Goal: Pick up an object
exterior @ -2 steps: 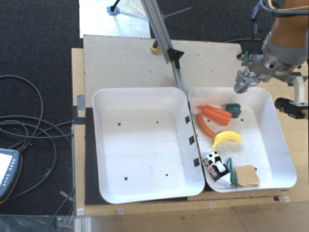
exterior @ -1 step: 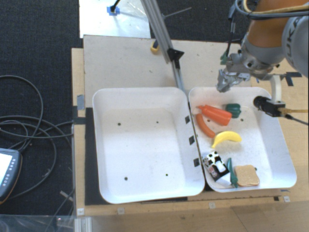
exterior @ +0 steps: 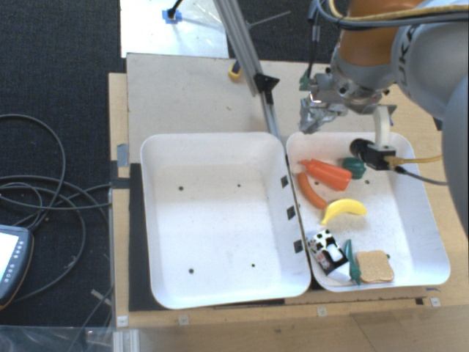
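Right bin (exterior: pixel 425 218), far rim, lies just below the fingers, with bare floor between them and the nearest objects. Bench (exterior: pixel 183 94) carries both bins; the left bin (exterior: pixel 212 218) sits well to the fingers' left. Gripper (exterior: pixel 316 117) hangs above the rim; whether its fingers are spread cannot be told, nothing visibly between them. Carrot (exterior: pixel 327 172), yellow banana (exterior: pixel 344 210) and toast (exterior: pixel 375 267) lie nearer the camera than the fingers.

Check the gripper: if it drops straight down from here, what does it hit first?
Probably the right bin's far rim or the bare floor just inside it. The gripper hangs above that bin's back-left corner, short of the carrot. Depth is unclear from this slanted view, so it's a guess.
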`<action>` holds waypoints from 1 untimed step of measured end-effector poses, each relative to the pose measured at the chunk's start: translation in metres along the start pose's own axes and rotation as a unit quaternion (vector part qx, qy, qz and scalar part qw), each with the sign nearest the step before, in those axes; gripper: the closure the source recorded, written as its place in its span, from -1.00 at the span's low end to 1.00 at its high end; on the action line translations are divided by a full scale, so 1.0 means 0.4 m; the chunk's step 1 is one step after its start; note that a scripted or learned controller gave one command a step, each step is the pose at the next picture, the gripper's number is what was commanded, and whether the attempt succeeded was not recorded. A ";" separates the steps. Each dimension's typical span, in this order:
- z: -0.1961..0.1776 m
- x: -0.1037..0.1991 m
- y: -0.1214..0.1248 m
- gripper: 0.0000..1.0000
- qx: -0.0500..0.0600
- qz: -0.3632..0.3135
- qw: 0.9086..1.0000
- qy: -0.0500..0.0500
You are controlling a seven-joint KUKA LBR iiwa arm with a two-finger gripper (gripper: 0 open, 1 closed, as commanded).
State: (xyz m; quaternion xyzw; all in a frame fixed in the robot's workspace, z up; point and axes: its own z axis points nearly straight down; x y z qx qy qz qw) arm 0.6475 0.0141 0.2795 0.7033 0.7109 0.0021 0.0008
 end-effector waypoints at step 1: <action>0.049 0.136 0.008 1.00 0.002 0.000 1.000 0.000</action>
